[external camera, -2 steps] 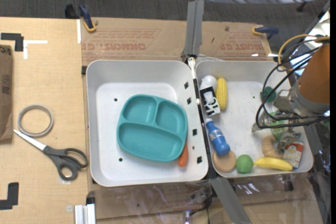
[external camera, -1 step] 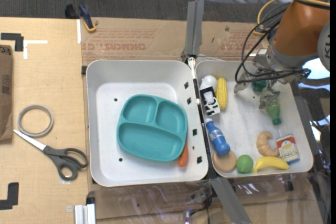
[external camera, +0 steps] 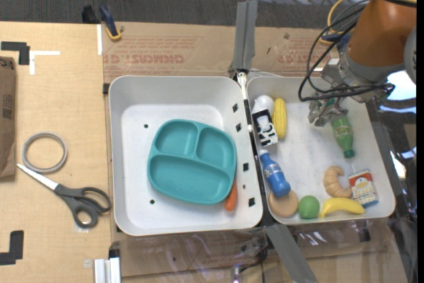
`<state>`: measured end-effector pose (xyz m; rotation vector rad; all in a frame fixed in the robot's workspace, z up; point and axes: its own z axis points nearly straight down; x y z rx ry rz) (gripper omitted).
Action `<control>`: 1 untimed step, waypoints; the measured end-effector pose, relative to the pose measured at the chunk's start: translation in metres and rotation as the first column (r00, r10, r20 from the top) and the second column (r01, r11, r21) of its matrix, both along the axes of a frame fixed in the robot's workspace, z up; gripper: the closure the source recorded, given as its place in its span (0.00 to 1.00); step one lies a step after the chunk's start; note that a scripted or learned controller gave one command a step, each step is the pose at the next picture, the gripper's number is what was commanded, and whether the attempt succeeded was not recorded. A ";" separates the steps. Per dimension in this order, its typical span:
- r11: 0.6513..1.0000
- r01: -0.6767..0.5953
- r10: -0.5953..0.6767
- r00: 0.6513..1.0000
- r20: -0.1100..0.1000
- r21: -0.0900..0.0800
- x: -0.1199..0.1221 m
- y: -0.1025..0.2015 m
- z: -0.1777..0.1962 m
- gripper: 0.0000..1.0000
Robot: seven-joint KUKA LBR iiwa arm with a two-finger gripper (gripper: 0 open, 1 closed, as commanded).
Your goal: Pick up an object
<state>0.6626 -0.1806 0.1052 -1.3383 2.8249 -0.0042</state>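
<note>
My gripper (external camera: pixel 323 113) hangs over the back of the right bin (external camera: pixel 382 162), just left of the cap end of a green bottle (external camera: pixel 343 134) lying there. Its fingers look open, with nothing between them. The same bin holds a yellow corn cob (external camera: pixel 280 117), a white and black bottle (external camera: pixel 264 121), a blue bottle (external camera: pixel 273 174), a croissant (external camera: pixel 336 181), a banana (external camera: pixel 342 207), a green lime (external camera: pixel 308 207), a tan disc (external camera: pixel 283 204) and a small red and white carton (external camera: pixel 363 187).
The left bin (external camera: pixel 126 142) holds a teal divided plate (external camera: pixel 192 162) with an orange carrot (external camera: pixel 231 197) at its right edge. On the cardboard to the left lie scissors (external camera: pixel 73 195) and a tape roll (external camera: pixel 44 150). Cables loop above the wrist.
</note>
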 end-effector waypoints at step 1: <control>0.781 -0.625 0.625 0.781 -0.001 0.000 -0.021 -0.027 -0.009 1.00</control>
